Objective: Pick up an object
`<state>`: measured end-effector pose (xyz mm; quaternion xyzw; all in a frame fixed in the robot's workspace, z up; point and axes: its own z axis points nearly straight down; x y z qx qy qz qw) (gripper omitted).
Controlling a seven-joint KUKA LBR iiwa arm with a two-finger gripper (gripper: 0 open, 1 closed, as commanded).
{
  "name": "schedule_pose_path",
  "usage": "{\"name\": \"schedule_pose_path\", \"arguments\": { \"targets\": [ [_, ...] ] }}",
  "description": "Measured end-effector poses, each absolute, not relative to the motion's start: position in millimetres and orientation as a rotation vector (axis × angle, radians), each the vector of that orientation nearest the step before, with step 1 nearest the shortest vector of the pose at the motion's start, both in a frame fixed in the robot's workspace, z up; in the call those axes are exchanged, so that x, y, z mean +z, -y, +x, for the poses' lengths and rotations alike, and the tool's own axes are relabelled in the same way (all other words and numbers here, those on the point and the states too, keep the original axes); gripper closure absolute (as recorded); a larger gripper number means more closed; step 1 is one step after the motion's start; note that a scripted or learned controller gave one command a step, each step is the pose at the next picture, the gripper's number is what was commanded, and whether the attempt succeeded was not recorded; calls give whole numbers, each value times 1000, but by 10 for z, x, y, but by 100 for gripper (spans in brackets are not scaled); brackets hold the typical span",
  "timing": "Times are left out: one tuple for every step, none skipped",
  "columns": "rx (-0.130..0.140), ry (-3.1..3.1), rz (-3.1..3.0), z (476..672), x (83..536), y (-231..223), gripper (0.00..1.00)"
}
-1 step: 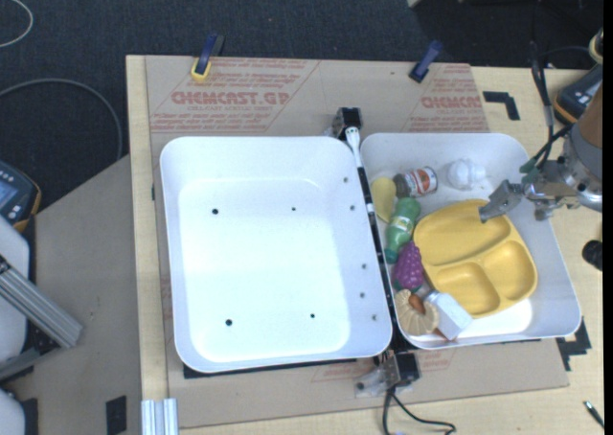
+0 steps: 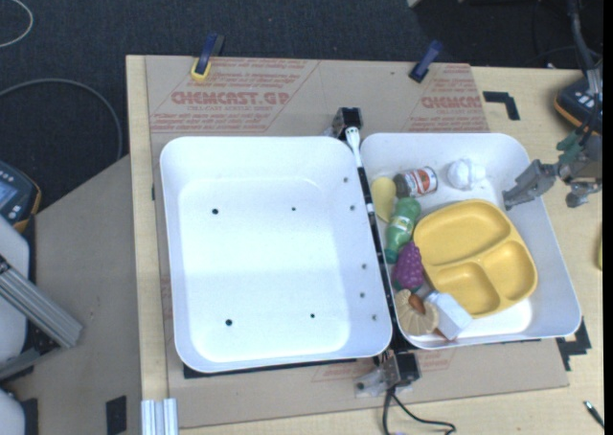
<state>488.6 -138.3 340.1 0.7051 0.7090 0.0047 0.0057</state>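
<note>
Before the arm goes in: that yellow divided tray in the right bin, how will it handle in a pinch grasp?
The yellow divided tray looks like rigid moulded plastic, so probably stiff and light. Its glossy rim may slip. It lies crooked against the purple grapes in the right bin, so lifting one edge would likely tilt it and nudge them.

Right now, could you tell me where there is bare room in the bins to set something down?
The left bin offers bare white floor from its outer walls across to the divider between the bins. The right bin is crowded: a yellow tray fills its middle, and bottles, purple grapes and a small can line its left wall. The pincer is above its right rim.
</note>
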Motion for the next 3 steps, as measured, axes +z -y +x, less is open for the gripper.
{"name": "schedule_pose_path", "arguments": {
  "targets": [
    [23, -2223, 2201, 4806, 4750, 646, 0],
    [3, -2200, 2224, 4905, 5396, 1927, 0],
    [2, -2216, 2213, 4916, 5469, 1860, 100]
  ]
}}
